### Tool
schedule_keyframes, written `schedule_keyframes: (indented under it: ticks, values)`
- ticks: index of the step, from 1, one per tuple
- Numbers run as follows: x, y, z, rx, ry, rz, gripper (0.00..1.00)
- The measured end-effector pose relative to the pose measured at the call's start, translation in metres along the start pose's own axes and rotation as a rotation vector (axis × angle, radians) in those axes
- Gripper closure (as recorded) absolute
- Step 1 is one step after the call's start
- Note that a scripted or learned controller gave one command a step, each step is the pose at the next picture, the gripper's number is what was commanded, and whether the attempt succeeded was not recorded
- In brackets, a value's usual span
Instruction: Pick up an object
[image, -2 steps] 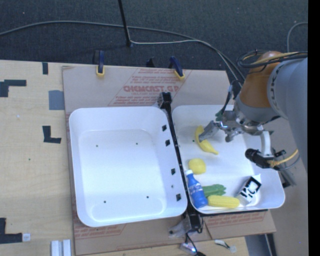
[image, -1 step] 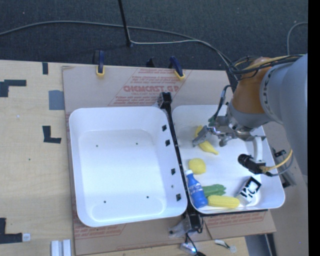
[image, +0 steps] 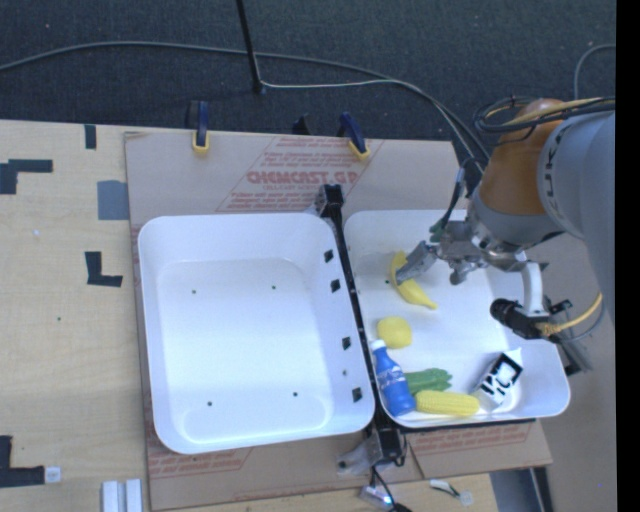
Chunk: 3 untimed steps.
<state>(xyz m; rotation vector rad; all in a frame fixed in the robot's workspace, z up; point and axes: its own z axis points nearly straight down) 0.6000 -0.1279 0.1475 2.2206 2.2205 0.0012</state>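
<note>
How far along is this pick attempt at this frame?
Done: the gripper has reached the right bin, down beside the yellow banana. In hand: nothing visibly between its fingers. Left: grasping and lifting; the lemon, blue bottle and corn lie untouched.

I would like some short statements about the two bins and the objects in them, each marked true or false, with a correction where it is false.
1. The objects lie in the right bin. True.
2. The blue bottle lies in the middle of the left bin. False: it lies in the right bin, close to the divider between the bins.
3. The hand is above the right bin, near the yellow banana. True.
4. The corn cob lies at the far edge of its bin. False: it lies near the front edge, beside a green object.
5. A black-and-white box lies near the right bin's front right corner. True.
</note>
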Motion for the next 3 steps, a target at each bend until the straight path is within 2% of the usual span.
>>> schedule_keyframes:
  ticks: [1,2,3]
  values:
    - [0.020,0.005,0.061,0.006,0.001,-0.001,0.00]
    - [0.019,0.006,0.048,0.002,0.000,-0.001,1.00]
    - [-0.078,0.015,-0.021,-0.004,-0.003,0.006,1.00]
